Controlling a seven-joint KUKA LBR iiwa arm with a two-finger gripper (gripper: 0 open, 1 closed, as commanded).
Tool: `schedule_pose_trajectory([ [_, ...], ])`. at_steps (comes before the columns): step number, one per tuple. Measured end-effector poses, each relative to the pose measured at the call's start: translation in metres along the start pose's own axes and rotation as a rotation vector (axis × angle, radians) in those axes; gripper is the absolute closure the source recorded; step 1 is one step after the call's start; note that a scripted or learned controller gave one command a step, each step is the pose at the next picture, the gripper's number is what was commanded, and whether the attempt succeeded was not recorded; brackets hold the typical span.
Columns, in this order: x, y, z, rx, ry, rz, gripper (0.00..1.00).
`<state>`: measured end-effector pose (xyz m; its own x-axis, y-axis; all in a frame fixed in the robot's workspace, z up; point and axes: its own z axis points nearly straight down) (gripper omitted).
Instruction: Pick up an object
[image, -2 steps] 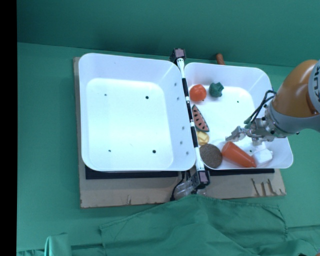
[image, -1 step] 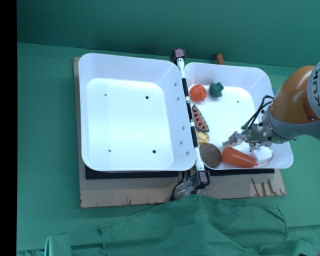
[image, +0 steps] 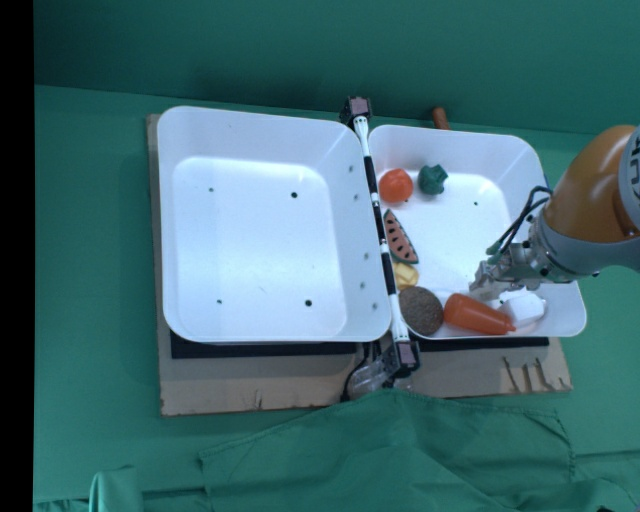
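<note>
Camera view: green-draped bench (image: 90, 250) bearing two white bins. The gripper (image: 497, 272) hovered in the right bin (image: 480, 145), at 12 o'clock from the carrot (image: 478, 314); whether its jaws gripped anything could not be told. Tomato (image: 395, 185) lay at 10 o'clock.

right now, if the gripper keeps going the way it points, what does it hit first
Probably the carrot. The gripper points down and left over the right bin, and the carrot lies just below its tip. Depth is unclear from this slanted view, so it might meet the bin floor beside the carrot.
</note>
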<state>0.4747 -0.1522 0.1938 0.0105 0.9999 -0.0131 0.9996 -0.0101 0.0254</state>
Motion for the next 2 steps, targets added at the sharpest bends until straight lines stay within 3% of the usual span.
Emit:
schedule_pose_trajectory([
  [2, -0.0033, 0.0023, -0.0176, 0.0, -0.002, 0.008, 1.0],
])
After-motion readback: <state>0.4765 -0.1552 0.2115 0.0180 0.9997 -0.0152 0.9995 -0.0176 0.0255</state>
